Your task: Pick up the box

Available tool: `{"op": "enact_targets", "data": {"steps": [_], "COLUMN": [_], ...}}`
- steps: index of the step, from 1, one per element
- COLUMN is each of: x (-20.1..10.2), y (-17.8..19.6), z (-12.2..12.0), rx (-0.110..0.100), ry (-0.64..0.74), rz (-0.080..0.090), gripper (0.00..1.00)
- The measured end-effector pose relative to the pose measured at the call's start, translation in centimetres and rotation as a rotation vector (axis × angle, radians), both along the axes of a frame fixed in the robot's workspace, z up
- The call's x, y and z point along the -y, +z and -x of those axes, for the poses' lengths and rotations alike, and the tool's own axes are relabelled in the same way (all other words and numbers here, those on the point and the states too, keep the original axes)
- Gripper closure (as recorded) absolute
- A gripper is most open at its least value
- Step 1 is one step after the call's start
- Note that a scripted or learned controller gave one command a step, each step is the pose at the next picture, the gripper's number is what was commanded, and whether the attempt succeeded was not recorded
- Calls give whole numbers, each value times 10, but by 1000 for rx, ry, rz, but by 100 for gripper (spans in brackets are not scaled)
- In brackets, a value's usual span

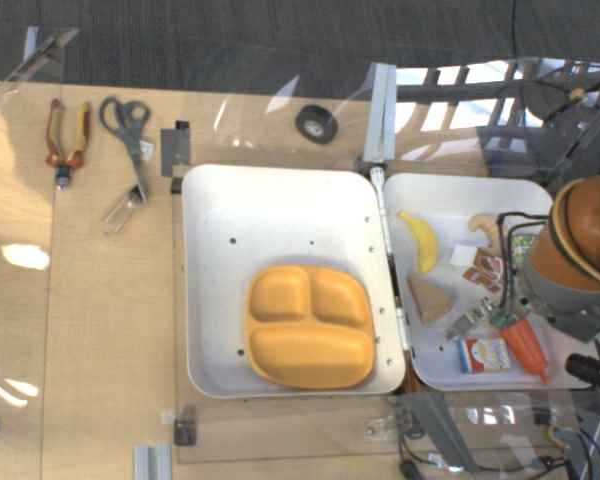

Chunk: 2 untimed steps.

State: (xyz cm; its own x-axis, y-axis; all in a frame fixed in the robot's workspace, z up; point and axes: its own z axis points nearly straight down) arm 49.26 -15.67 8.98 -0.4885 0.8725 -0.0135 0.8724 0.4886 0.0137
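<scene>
Broadly, the worktop (80, 298) carries two white bins. At 9 o'clock sits the left bin (215, 268), with an orange divided tray (310, 325) in it. At 3 o'clock my arm (580, 243) hangs over the right bin (435, 363); whether my gripper is clenched or released I cannot tell. The box (484, 354) lies near that bin's 6 o'clock rim, beside a carrot (528, 346). A banana (421, 239) lies toward 11 o'clock. Scissors (130, 138) rest outside the bins.
</scene>
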Motion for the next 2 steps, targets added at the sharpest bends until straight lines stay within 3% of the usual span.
{"op": "enact_targets", "data": {"steps": [2], "x": [0], "y": [0], "z": [0], "rx": [0], "ry": [-11], "rz": [-1], "gripper": [0]}}
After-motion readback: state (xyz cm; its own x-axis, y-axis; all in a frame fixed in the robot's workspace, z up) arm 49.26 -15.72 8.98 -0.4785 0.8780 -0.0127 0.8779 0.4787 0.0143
